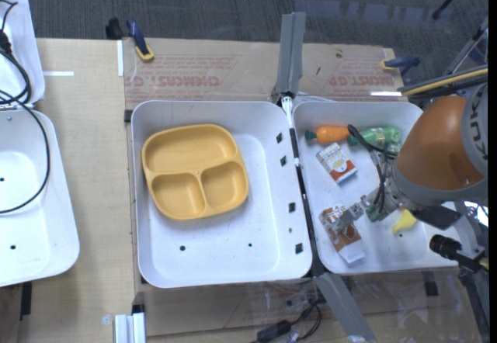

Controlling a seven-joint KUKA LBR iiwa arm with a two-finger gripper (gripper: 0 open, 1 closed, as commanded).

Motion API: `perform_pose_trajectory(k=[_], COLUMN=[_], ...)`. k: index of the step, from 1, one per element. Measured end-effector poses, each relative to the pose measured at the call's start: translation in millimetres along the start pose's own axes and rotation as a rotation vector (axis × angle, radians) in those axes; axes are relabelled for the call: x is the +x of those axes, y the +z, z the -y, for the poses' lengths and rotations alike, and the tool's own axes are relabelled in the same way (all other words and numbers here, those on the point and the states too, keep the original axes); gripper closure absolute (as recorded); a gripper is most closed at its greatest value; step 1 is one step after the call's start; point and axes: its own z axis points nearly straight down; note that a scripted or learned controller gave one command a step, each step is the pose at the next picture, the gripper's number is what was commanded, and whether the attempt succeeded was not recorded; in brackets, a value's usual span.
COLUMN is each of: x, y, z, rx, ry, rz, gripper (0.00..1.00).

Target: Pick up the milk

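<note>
Approach step: tool (371, 208), low in the right bin (373, 260), finger state cannot be told; milk carton (337, 161) lies just beyond it toward the carrot (334, 133), ungrasped; next move needs shifting over the carton and closing.

The milk (337, 161) is a small white carton with an orange-red printed panel, lying flat and slightly tilted in the upper left part of the right bin (365, 262), right of frame centre.

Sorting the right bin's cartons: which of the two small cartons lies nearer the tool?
The brown-and-white carton at the bin's near side, just left of the tool. The orange-and-white carton lies farther back, beside the carrot.
</note>
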Motion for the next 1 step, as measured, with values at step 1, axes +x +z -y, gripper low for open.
perform_pose_trajectory(k=[1], x=[-1.7], y=[-0.4], z=[-4.5], rx=[-0.003], ry=[-0.141], rz=[0.003], gripper=[0.0])
